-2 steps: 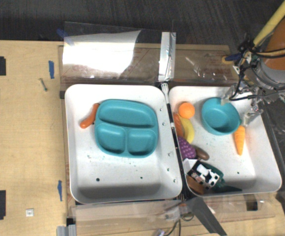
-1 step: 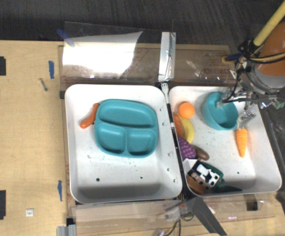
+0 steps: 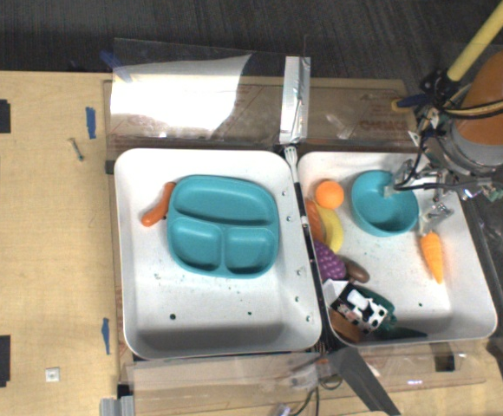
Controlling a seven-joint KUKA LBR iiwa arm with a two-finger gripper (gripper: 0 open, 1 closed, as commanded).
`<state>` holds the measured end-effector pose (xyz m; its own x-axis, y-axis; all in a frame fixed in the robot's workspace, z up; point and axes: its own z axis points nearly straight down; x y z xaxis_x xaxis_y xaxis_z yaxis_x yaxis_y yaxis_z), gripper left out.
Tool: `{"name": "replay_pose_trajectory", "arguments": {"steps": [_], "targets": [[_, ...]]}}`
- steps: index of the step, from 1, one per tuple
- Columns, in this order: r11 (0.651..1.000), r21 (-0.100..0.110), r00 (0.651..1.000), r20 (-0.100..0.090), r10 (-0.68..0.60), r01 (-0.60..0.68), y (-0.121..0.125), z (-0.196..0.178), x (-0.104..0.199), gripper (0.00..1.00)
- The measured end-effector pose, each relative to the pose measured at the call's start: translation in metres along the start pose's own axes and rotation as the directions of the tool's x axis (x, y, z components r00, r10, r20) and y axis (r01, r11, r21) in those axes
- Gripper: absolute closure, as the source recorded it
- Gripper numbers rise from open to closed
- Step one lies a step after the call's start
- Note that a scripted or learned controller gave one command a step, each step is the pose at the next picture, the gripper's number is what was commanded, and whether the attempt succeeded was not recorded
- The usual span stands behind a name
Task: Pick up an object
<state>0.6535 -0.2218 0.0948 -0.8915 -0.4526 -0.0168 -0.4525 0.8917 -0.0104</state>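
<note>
Looking down, I see the left bin (image 3: 139,319) holding a teal tray (image 3: 223,224); the right bin (image 3: 468,310) holds a bowl (image 3: 382,204) and carrot (image 3: 433,256). My gripper (image 3: 414,180) sits at the bowl's three o'clock rim; I cannot tell its grip.

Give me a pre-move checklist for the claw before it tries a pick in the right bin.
1. Claw over the right bin: ok, it sits by the teal bowl.
2. Claw free of any object: cannot tell.
3. Nearest targets identified: ok, teal bowl just left of the claw, carrot just below it.
4. Carrot has free space around it: ok, it lies alone on the bin floor.
5. Other items crowded: not ok, orange ball, banana and the toys below them bunch along the left wall.
</note>
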Motion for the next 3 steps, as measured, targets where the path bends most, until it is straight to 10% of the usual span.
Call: {"name": "replay_pose_trajectory", "arguments": {"steps": [1,2,3], "targets": [[0.992,0.0,0.992,-0.013,-0.126,0.126,0.061,0.001,-0.029,0.0],[0.999,-0.002,0.999,-0.004,-0.033,0.033,0.079,0.002,0.027,0.0],[0.999,0.012,0.999,0.014,-0.034,0.034,0.076,-0.016,0.02,1.0]]}}
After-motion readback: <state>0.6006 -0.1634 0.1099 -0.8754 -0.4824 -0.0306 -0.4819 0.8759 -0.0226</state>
